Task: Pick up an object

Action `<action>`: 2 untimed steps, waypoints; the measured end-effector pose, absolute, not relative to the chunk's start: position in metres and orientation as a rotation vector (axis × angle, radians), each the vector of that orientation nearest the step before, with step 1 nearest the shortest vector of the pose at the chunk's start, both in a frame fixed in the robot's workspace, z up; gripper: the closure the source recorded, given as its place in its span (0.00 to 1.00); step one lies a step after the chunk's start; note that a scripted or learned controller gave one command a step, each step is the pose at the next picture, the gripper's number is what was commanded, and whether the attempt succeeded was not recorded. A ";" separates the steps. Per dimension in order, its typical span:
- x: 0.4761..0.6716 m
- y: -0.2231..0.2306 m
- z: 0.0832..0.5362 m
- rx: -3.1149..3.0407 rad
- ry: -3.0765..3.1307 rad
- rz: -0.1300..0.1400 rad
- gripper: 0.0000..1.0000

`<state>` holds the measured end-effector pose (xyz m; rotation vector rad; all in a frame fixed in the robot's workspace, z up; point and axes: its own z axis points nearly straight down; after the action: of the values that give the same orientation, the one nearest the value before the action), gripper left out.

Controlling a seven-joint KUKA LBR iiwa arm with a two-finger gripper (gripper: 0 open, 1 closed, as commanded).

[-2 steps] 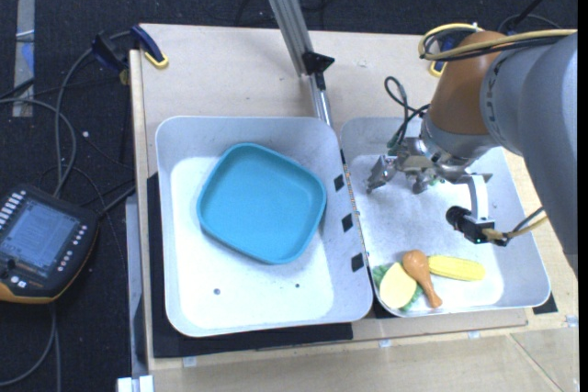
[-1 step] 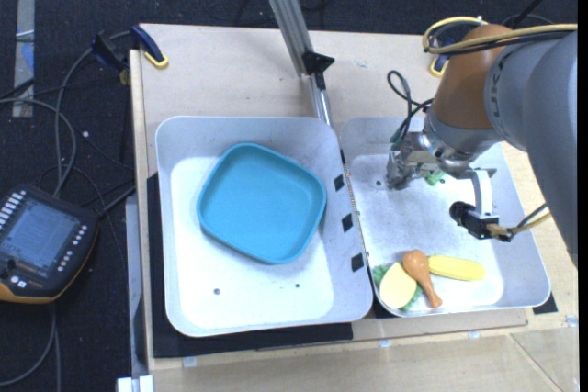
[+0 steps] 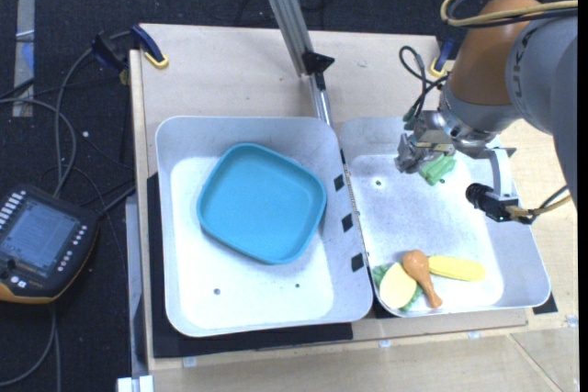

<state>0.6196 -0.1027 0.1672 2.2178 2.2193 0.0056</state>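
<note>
Floor: dark carpet surrounds us on all sides, with loose cables and a handheld control pendant (image 3: pixel 41 239) lying at nine o'clock of the bench.
Bench: we see a pale wooden bench (image 3: pixel 230 73) carrying two shallow white bins side by side, and a slanted metal strut (image 3: pixel 285 0) rising from its twelve o'clock edge.
Arm: the grey arm (image 3: pixel 537 60) with its orange band enters from three o'clock and bends down over the right bin.
Left bin: the left bin (image 3: pixel 184 289) holds a blue square plate (image 3: pixel 262 202), which lies flat near the bin's centre, slightly toward twelve o'clock.
Right bin: the right bin (image 3: pixel 459 216) holds the small items, with the arm's wrist above its twelve o'clock part.
Fingers: the gripper (image 3: pixel 424 159) hangs over the right bin's twelve o'clock area; we see a green object (image 3: pixel 439 168) right at the fingers, touching them, but we cannot tell whether they are apart or clamped on it.
Small items: at six o'clock of the right bin we see a yellow banana-like piece (image 3: pixel 457 268), an orange drumstick-shaped toy (image 3: pixel 420 274) just beside it, and a pale yellow-green slice (image 3: pixel 397 286) touching the toy, all well apart from the gripper.
</note>
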 end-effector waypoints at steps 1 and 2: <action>0.619 -0.110 0.213 2.219 2.219 0.004 1.00; 0.619 -0.110 0.238 2.220 2.221 0.002 1.00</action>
<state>0.6194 -0.1104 0.2380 2.2200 2.2206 0.0020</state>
